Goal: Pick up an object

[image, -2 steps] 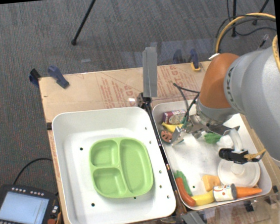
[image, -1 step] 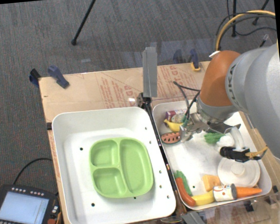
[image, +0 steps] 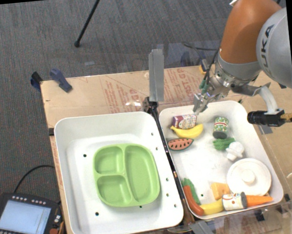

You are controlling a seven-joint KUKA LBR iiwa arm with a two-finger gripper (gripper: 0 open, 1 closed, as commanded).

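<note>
Two shallow white bins sit side by side on the bench. The left bin [image: 66, 148] carries a green divided plate [image: 126, 174] with three compartments, lying flat near its middle. The right bin [image: 258, 143] holds a scatter of toy food: a small purple-and-white carton [image: 184, 120] near the far left corner, a yellow banana [image: 187, 131] touching its near side, and a watermelon slice [image: 180, 144] just below that. Further right stand a green can [image: 220, 127], a broccoli piece [image: 222, 143] and a white mushroom [image: 235, 150]. A round white lid [image: 249, 177] lies toward the near right corner, with a carrot [image: 258, 199], a small bottle [image: 233, 201], a second banana [image: 213, 207] and a cheese wedge [image: 220, 188] along the near edge, and a red-and-green chilli [image: 191, 196] at the near left. The gripper [image: 200, 104] hangs at the bin's far rim, just above the carton; whether it is clenched or released cannot be told, and nothing is seen in its grasp
</note>
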